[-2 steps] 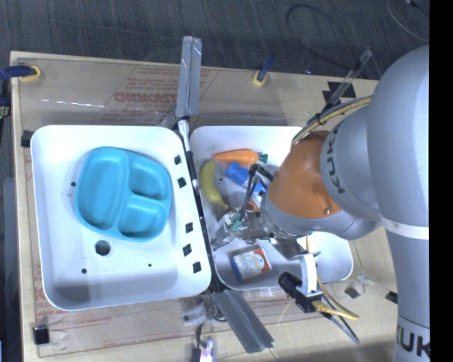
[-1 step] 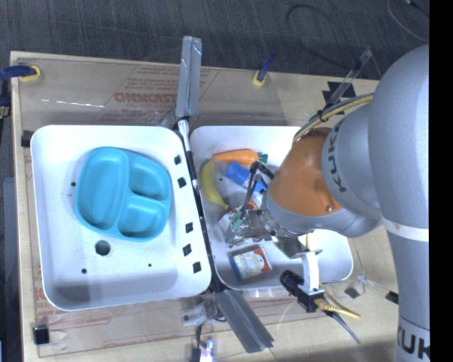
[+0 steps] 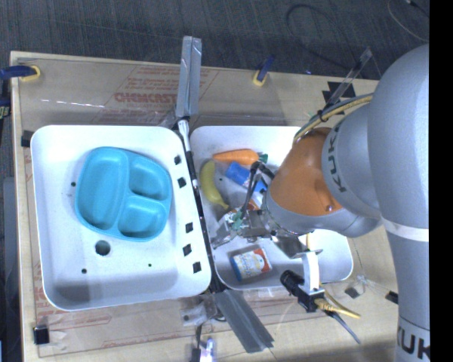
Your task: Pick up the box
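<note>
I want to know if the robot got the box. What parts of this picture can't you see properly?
- The gripper: in the camera view the arm's orange band covers most of it, so a grasp cannot be judged.
- The box: its label is too small to read.
- The things in the right bin, orange, yellow and blue, are partly hidden under the arm.

Even overhead light, slightly soft focus
</note>
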{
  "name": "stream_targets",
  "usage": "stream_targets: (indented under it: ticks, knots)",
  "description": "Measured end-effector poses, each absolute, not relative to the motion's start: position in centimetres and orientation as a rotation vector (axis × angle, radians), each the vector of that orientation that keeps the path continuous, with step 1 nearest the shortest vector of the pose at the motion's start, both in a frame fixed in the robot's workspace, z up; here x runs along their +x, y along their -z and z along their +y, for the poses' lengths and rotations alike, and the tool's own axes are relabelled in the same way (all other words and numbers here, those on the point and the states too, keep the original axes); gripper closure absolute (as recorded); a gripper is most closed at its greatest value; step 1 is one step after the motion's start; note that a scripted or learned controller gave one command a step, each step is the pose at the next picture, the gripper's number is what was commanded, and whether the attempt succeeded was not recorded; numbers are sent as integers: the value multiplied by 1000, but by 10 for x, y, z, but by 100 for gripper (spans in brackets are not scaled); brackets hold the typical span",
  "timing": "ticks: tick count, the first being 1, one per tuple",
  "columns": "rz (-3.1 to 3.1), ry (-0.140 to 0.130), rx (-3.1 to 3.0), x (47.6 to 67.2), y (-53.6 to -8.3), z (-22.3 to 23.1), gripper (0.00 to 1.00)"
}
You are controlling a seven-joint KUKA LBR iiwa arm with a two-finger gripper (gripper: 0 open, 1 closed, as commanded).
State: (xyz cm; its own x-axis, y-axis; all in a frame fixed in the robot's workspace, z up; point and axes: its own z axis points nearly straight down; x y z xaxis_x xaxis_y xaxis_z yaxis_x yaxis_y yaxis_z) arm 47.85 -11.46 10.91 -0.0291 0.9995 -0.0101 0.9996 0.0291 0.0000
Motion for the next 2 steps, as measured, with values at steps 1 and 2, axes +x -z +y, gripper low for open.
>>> stream_targets:
  ticks: [1, 2]
  knots:
    - [2075, 1, 2357, 477, -91, -147, 0]
    - [2079, 1, 2351, 478, -99, -146, 100]
